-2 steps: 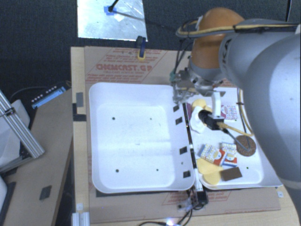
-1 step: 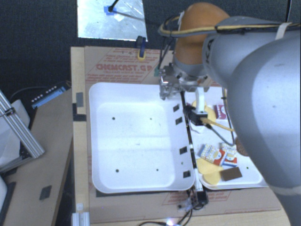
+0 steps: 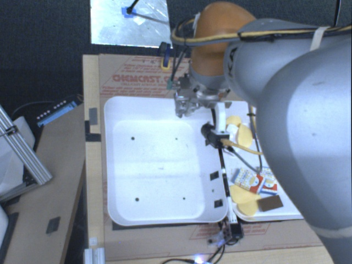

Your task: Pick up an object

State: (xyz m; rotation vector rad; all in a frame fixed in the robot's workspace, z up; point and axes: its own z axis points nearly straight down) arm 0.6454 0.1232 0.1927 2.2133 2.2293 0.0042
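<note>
Gripper (image 3: 184,110): it hangs over the far right corner of the left bin (image 3: 113,147), close to the wall between the two bins. This view does not settle whether it is open or closed, so treat that as unknown. Nothing is seen held in it.

Objects: all those you can see lie in the right bin (image 3: 275,216), much of which the arm covers. A yellow piece (image 3: 242,133) sits nearest the gripper, just across the dividing wall. Towards the near end lie a printed box (image 3: 254,180), a second yellow piece (image 3: 246,202) and a brown block (image 3: 270,203); the last two are touching or nearly so.

Judgement: the pick has not begun. You need to carry the gripper across the wall before descending. Choose one object with free space on two sides. The box looks the soundest, as it is flat-sided and stands a little apart. Come down vertically and centred, and avoid the wall and the touching pair.
</note>
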